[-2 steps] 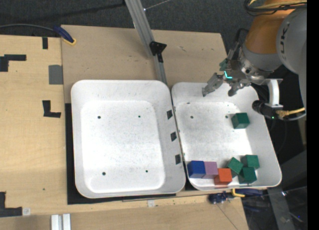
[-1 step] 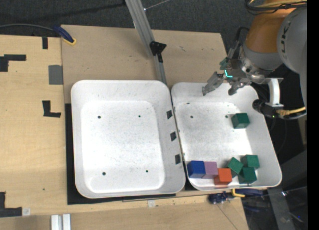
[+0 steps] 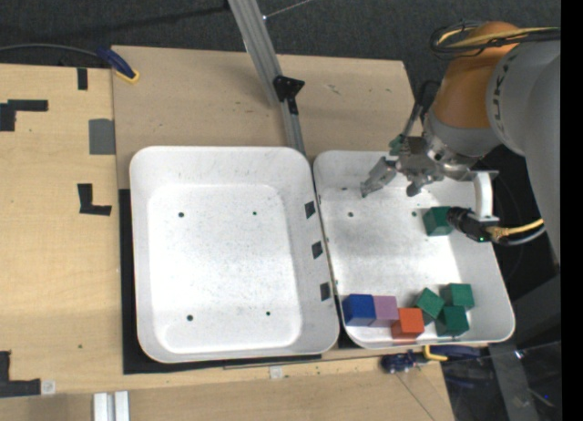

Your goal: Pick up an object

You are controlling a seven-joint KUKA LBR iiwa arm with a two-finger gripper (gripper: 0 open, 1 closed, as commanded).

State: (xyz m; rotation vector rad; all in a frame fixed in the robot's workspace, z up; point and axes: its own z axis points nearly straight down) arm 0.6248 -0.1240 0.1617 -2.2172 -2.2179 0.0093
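My gripper (image 3: 393, 182) hangs over the far part of the right bin (image 3: 364, 237), its two fingers spread open with nothing between them. A green block (image 3: 436, 221) lies to the right of the gripper, near the bin's right wall. Along the bin's near edge sits a cluster: a blue block (image 3: 359, 309), a purple block (image 3: 385, 308), an orange block (image 3: 410, 322) and three green blocks (image 3: 448, 308).
The left bin (image 3: 219, 255) lies beside the right one. A slanted metal pole (image 3: 260, 36) with a black clamp runs down to the bins' shared far edge. The grey arm with its orange band (image 3: 469, 91) fills the upper right.
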